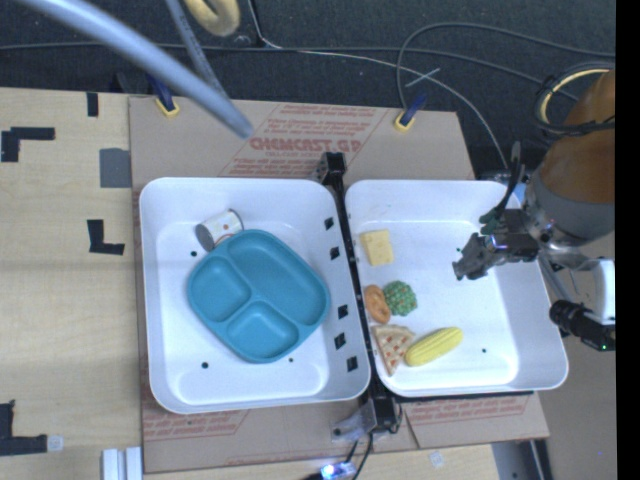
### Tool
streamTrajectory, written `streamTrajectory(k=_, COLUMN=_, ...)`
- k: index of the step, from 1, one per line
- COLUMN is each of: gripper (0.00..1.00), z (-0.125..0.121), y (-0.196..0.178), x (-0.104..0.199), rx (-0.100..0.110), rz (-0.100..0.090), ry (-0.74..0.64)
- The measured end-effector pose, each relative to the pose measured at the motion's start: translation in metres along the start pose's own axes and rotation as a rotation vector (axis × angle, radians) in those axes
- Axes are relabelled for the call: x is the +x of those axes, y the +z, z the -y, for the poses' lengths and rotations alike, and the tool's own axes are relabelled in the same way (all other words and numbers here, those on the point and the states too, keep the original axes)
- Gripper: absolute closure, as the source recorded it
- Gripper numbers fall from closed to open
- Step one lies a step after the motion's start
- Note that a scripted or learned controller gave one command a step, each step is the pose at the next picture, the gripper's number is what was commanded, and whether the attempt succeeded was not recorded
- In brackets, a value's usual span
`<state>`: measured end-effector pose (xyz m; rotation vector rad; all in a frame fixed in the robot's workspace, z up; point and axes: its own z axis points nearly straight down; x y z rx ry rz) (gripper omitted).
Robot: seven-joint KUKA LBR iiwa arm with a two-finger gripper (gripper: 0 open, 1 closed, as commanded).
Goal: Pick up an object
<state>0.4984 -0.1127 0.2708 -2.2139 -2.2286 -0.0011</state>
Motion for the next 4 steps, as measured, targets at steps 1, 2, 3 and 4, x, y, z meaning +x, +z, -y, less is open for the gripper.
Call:
streamTrajectory(k=1, gripper=1.0, z=-0.016, y=0.0, x=0.054, rx=0.001, rz=0.0, ry=0.001)
streamTrajectory(k=2, gripper=1.0, z=-0.031, y=0.005, x=0.096, rx=0.002, rz=0.001, ry=0.001)
streamTrajectory(k=3, gripper=1.0, z=-0.046, y=0.016, x=0.153, rx=0.002, rz=0.001, ry=0.001)
streamTrajectory(k=4, gripper=1.0, z=-0.064, y=0.022, x=0.204, rx=0.002, rz=0.001, ry=0.001)
